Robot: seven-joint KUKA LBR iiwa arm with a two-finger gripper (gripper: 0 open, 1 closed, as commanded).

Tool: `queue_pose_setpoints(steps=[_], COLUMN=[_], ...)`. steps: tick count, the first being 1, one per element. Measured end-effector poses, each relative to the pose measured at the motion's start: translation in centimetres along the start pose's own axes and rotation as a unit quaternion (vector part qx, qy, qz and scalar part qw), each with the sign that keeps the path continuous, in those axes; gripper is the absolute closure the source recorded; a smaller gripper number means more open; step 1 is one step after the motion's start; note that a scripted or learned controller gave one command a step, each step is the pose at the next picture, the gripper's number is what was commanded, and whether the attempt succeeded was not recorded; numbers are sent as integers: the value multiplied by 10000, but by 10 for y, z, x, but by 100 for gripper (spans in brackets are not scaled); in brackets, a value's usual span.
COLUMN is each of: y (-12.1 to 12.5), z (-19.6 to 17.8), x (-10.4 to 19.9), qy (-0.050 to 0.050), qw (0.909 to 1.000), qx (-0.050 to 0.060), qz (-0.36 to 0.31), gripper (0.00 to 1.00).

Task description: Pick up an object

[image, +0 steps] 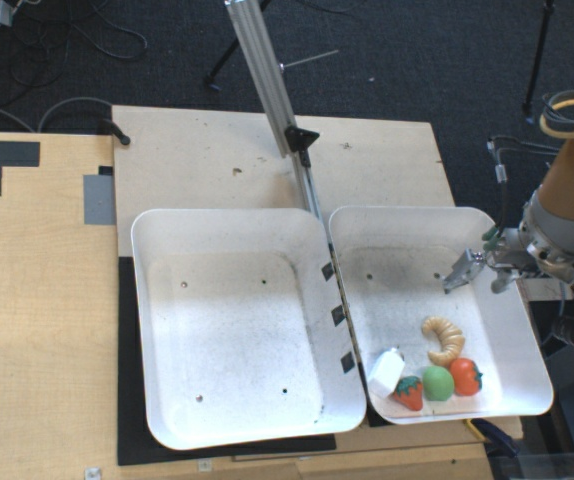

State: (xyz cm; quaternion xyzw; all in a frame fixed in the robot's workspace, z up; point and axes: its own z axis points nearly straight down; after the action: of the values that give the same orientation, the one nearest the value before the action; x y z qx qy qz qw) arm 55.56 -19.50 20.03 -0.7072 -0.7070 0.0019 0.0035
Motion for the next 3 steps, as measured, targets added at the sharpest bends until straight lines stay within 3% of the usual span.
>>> queue_pose_setpoints(steps=[2,3], y=[4,4], z=[108,96], x=[10,8], qy=[-5,-4], qw=[10000,10000], qx=[-16,-19], qz=[3,29], gripper=[0,100])
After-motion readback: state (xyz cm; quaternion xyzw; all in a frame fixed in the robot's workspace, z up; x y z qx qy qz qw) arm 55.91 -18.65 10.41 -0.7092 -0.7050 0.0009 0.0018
